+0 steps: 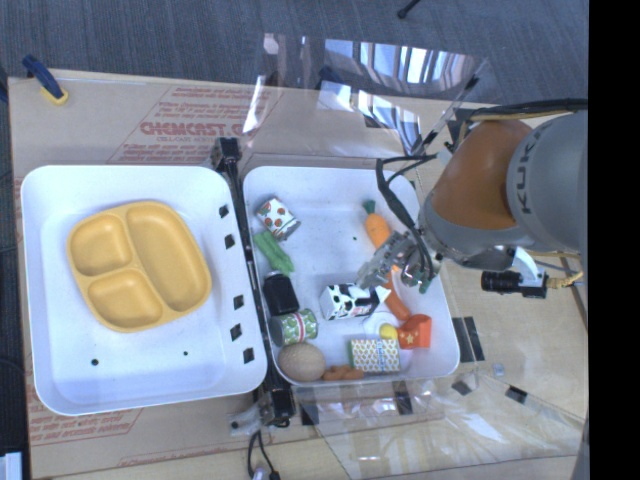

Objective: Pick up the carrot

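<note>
Reaching in from the right of the camera view, the grey arm [520, 193] with its orange band hangs over the right-hand white bin [320, 183], and its jaws [392, 268] sit low among the toys near the middle-right of that bin. Whether the jaws are spread or closed cannot be told from this angle, and nothing can be seen clamped between them.

The carrot [376, 228], orange with a small green top, lies in the upper right part of the same bin, just beside the jaws on their far side; whether it touches them cannot be told. Just left of the jaws stands a black-and-white cow-patterned carton [346, 302]. A red-orange piece [398, 305] lies right below the jaws, and a red box with a yellow star [414, 332] sits near the bin's lower right corner. Along the near wall are a patterned box [374, 354], a tan egg [301, 361] and a small orange item [343, 373]. On the bin's left side lie a small printed can [276, 218], a green pod [273, 252], a black block [280, 294] and a green can [298, 326].

The left-hand white bin [60, 368] holds a yellow divided plate [138, 264] with three compartments. Both bins rest on the brown worktop [150, 128].
</note>
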Motion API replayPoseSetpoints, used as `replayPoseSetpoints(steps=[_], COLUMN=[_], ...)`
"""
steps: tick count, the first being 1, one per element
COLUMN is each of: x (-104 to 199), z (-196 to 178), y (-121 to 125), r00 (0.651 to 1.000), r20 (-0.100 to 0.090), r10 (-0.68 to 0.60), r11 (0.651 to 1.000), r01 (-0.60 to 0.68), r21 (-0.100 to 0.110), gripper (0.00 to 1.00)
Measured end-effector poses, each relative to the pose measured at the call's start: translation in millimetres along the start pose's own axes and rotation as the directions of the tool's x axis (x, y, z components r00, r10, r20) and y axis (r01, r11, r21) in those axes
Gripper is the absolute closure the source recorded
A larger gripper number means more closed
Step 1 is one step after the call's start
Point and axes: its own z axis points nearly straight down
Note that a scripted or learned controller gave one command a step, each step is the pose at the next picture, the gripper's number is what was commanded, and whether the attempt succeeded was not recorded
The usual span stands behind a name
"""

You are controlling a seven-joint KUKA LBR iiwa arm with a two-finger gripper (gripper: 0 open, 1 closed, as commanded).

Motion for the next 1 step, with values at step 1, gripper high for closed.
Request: replayPoseSetpoints(steps=[1], x=[3.1], z=[-69.2], y=[43.5], r00=[1.000], r20=[0.002], r10=[0.030], r11=[1.000], r01=[-0.030], r21=[-0.002], gripper=[1.00])
